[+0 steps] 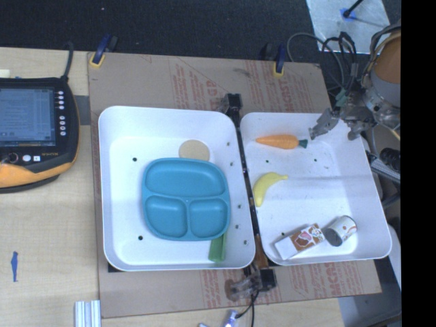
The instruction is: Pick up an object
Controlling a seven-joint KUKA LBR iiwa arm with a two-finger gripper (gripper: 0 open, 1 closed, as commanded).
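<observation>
Near edge of right bin [361,251]: a small carton [298,241] lying flat, a can [340,230] on its side just beside it. Left bin [112,182] holds a blue divided plate [185,198], a green item [217,250] at its near edge, and a tan disc [195,149] behind. Mid right bin: banana [268,184], close to the dividing wall. Further back, carrot [278,142], leafy end pointing right. Gripper [338,122] hovers over the far right corner, fingers spread apart, holding nothing, near the carrot's tip but apart from it.
</observation>
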